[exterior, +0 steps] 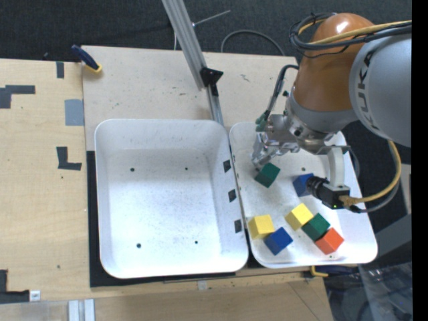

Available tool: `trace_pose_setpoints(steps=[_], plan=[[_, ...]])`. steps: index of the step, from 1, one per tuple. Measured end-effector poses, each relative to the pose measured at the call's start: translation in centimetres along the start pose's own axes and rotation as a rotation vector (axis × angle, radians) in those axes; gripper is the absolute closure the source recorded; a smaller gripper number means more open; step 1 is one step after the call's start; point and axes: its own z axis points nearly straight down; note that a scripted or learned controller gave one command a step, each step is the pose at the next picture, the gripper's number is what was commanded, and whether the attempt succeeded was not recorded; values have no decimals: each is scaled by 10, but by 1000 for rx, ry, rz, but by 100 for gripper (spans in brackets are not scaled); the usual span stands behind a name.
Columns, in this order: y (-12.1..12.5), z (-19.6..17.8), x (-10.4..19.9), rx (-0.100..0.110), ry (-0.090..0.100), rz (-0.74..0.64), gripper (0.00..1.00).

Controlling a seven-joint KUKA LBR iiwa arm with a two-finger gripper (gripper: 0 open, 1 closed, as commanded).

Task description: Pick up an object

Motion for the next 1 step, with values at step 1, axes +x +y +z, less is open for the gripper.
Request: trace_pose_setpoints(steps=[1], plan=[[6, 6, 57, 0, 0, -1, 100]])
